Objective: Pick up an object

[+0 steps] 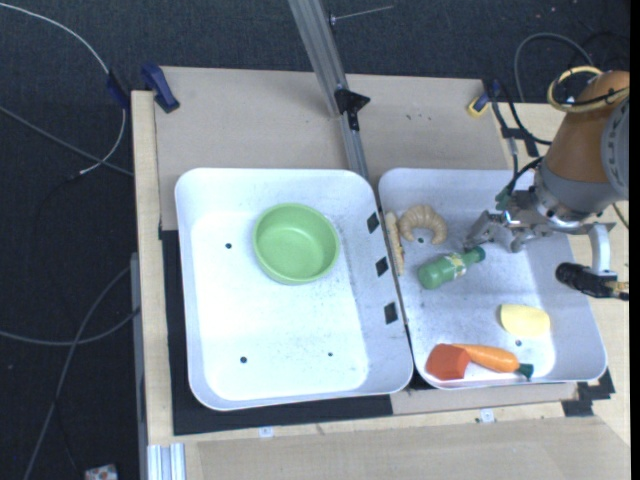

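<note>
My gripper hangs low over the right bin, in its upper middle, at the end of the grey arm with the orange band. Its fingers stand open with nothing between them. A green bottle lies on its side just below and left of the gripper, its cap end pointing toward the fingers. A tan croissant-shaped toy lies to the left of the gripper. Toward the bin's front lie a pale yellow piece, an orange carrot and a red-orange wedge.
The left bin holds a green bowl in its upper middle. A metal rail slants down to the gap between the bins. Black cables trail by the arm at the right.
</note>
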Tool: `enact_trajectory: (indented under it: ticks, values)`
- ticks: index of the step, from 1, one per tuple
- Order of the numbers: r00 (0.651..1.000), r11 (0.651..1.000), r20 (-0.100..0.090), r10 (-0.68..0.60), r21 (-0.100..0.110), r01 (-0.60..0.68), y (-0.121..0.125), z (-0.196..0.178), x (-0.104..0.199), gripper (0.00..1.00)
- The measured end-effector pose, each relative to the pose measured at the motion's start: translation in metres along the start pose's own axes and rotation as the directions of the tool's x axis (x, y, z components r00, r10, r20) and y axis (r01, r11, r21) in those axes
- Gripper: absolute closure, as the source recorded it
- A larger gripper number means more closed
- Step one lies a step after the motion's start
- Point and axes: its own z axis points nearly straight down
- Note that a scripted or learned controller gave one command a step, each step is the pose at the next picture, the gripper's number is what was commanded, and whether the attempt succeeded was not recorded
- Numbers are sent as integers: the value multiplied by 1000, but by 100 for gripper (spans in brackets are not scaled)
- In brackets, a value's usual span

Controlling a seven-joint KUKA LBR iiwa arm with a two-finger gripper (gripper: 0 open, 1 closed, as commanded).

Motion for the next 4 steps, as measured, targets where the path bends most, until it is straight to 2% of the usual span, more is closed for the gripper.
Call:
enact_trajectory:
  ticks: [1, 2, 4]
  values:
    - [1000, 1000, 1, -2, -9, 2, 2, -17, 0, 100]
    - [1000, 1000, 8, -1, -23, 2, 8, -64, 0, 100]
    - [1000, 1000, 7, -1, -22, 1, 16, -166, -1, 100]
